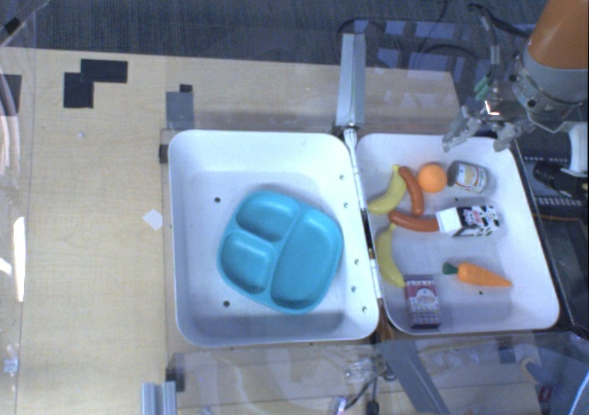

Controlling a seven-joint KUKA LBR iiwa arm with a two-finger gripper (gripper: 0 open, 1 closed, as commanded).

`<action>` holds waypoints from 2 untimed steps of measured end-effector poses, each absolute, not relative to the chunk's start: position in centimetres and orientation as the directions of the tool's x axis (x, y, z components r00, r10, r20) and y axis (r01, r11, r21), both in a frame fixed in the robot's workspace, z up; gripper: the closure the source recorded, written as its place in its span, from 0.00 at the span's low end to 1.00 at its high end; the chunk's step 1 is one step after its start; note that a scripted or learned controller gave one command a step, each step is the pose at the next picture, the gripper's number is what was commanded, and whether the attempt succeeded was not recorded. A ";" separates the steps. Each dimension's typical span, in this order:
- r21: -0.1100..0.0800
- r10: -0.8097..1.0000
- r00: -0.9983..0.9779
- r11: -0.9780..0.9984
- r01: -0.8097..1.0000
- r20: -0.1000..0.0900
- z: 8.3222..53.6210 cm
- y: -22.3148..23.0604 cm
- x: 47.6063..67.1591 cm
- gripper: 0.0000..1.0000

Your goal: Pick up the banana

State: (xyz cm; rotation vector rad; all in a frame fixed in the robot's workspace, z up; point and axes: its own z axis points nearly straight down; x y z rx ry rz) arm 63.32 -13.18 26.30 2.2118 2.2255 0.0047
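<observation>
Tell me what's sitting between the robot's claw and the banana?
In the camera view, an orange ball and a small can lie between the gripper above the right bin's far edge and the banana. A sausage rests right beside the banana.

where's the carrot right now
The carrot lies in the right bin, toward its near right corner, just below the small milk carton.

Two bananas lie in the right bin, both near its left wall. The upper banana (387,194) is yellow and curved, slanting up from the wall toward the bin's middle. The lower banana (387,257) is a paler yellow-green, lying lengthwise along the wall, curved, its bottom end toward the near edge.
</observation>
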 end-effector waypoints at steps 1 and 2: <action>0.005 0.993 -0.120 0.120 0.993 -0.002 27.2 -14.7 60.6 0.00; 0.008 0.939 -0.344 0.344 0.939 -0.003 11.9 -9.1 63.3 0.00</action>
